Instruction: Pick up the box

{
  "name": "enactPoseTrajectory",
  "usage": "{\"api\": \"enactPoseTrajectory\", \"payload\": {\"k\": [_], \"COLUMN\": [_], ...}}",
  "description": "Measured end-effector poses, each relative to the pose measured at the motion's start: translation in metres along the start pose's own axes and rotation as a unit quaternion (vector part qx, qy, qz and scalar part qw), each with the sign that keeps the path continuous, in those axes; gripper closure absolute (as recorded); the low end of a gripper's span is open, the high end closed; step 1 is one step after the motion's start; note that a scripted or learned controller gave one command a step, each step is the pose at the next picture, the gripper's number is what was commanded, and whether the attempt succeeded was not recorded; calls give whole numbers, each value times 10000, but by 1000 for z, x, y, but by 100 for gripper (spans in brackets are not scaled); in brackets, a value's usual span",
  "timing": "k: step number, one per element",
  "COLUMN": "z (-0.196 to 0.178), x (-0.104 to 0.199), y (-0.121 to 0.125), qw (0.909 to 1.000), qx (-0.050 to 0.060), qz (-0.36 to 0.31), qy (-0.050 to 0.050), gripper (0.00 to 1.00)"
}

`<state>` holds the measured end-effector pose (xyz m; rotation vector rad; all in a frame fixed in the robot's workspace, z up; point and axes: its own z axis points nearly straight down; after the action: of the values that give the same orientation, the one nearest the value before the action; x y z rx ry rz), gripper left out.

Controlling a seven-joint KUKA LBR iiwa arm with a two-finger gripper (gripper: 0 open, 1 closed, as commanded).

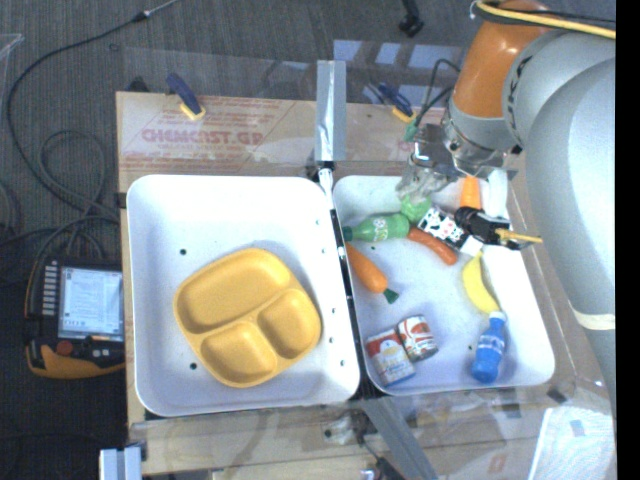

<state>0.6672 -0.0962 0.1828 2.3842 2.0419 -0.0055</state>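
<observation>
yellow divided tray (248, 314) in left bin (160, 218), banana (479, 286), carrot (367, 270), blue bottle (488, 349), perhaps two cans (403, 346)

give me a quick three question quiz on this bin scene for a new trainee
1. True or false: the yellow divided tray lies in the left bin.
2. Which item lies nearest the front edge of the right bin? A) green bottle B) blue bottle C) carrot
3. Fill in: the gripper hangs over the ____ corner area of the right bin, near the green bottle.

Key
1. True. The tray has three compartments and sits alone in that bin.
2. B. The blue bottle sits by the front right, below the banana.
3. Back.
</observation>
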Motion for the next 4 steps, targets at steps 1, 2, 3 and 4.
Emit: {"api": "enactPoseTrajectory", "payload": {"k": [1, 2, 3, 4], "z": [0, 85, 92, 93], "x": [0, -53, -35, -61], "y": [0, -54, -129, -62], "qw": [10000, 9954, 9917, 9904], "qx": [3, 25, -62, -77], "qz": [0, -961, -1282, -1382], "qy": [-2, 18, 9, 6], "gripper": [0, 0, 0, 0]}}
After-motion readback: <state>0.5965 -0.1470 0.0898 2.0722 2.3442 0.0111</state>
